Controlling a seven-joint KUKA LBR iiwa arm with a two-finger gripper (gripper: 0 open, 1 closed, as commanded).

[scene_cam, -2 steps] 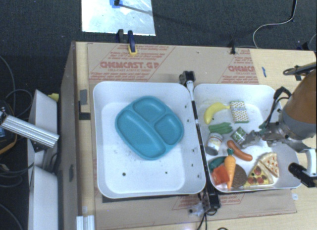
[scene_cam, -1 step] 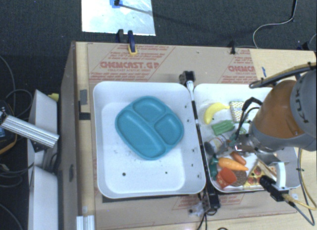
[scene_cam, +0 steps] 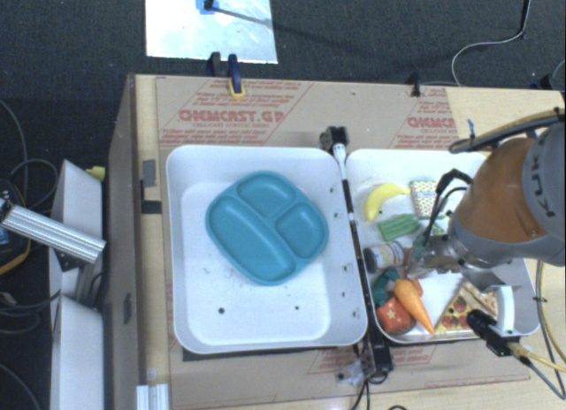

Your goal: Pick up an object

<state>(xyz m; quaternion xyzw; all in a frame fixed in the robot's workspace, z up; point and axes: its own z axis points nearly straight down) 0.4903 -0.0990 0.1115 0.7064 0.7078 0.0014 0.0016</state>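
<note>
Orange carrot point(scene_cam: 414, 302) — tapered, tip pointing down-right — lies below the gripper point(scene_cam: 423, 258), grip state unclear.

A robotics lab: cardboard-topped bench point(scene_cam: 265, 112), twin white bins point(scene_cam: 190, 223), loose cables point(scene_cam: 491, 46), dark carpet floor point(scene_cam: 62, 37)

Blue divided plate point(scene_cam: 266, 225) in left bin point(scene_cam: 199, 311), arm point(scene_cam: 508, 201) over toy-food-filled right bin point(scene_cam: 376, 163)

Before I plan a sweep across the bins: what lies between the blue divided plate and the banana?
In the camera view, between the blue divided plate and the banana lie bare white bin floor and the bins' adjoining rims.
</note>
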